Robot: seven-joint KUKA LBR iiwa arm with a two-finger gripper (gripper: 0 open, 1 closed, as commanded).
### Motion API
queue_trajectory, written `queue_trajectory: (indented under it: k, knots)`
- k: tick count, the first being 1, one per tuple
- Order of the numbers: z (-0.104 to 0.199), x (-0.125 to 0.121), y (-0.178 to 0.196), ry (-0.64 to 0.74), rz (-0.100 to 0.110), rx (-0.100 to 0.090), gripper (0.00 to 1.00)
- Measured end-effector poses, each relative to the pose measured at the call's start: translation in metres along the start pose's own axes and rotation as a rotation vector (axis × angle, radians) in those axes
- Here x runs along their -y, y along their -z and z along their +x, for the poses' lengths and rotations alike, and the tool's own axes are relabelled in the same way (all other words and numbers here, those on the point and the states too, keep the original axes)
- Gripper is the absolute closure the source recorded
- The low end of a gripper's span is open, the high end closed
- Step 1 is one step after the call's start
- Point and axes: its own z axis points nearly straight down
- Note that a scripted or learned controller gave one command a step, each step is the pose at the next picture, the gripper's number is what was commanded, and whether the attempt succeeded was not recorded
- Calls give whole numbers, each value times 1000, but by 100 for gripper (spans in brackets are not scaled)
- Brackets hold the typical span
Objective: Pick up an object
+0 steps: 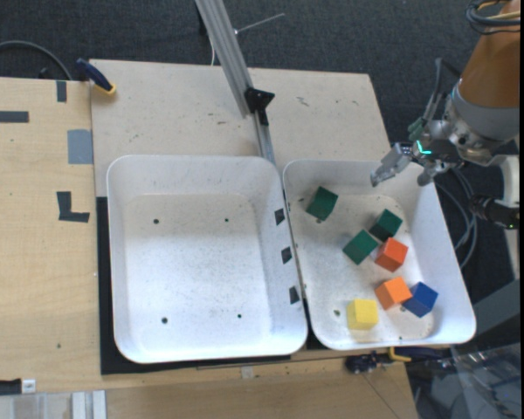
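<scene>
The right bin (330, 273) holds several small cubes. A green cube (321, 204) lies near its back left. A dark green cube (386, 224), another green cube (360, 246) and a red-orange cube (391, 253) cluster in the middle. Toward the front lie an orange cube (391, 291), a blue cube (421, 298) and a yellow cube (361, 313). My gripper (405, 173) hangs above the bin's back right corner, open, with nothing between its fingers. It is well above and behind the dark green cube.
The left bin (192, 260) sits beside the right one, sharing a raised middle wall (288, 243). A slanted metal post (231, 51) rises behind the bins. Cables hang off the bench at the right.
</scene>
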Motion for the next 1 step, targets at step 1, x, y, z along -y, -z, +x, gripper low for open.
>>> queue_trajectory:
  k: [1]
  knots:
    - [0,-1,2,1,-3,1,0]
